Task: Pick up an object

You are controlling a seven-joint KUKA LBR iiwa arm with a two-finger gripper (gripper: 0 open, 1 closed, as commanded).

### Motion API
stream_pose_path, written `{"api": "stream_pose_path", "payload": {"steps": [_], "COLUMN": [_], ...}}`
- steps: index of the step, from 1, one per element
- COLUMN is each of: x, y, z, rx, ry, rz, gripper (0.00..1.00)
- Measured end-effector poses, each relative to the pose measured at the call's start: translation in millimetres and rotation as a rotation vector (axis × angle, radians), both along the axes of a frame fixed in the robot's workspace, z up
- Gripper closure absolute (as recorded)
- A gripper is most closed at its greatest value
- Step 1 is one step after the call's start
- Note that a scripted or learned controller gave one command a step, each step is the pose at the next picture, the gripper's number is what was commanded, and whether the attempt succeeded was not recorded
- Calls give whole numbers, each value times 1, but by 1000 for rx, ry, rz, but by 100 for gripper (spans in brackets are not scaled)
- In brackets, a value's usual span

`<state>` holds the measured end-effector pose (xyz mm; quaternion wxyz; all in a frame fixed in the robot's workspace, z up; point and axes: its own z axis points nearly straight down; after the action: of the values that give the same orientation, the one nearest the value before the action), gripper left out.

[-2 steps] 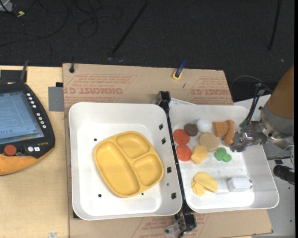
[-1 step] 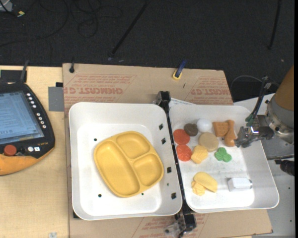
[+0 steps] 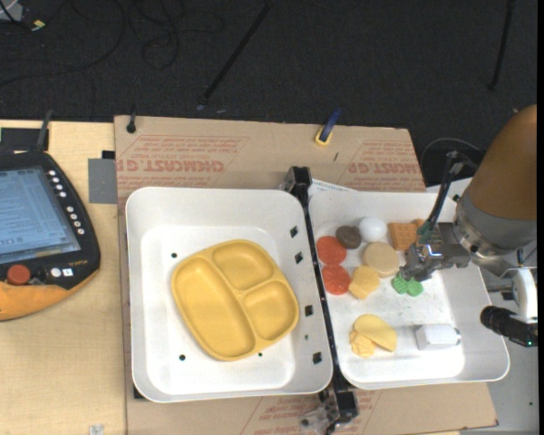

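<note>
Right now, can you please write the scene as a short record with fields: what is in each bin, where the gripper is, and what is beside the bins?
left bin: one yellow divided plate
right bin: small food items, among them two red pieces, a brown piece, a white ball, a green piece, a yellow piece, a white block
gripper: low over the right bin, just above the green piece
fingers: state unclear
left of bins: control tablet
</note>
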<state>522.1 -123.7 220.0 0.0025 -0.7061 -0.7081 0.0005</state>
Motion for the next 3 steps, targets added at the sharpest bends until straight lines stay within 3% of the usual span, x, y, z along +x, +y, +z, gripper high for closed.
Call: {"api": "stream_pose_path", "payload": {"steps": [1, 2, 3], "x": [-14, -6, -10], "y": [56, 89, 86], "z": [4, -3, 18], "rx": [1, -1, -2], "ry": [0, 1, -3], "rz": [2, -1, -3], "gripper": [100, 100, 100]}}
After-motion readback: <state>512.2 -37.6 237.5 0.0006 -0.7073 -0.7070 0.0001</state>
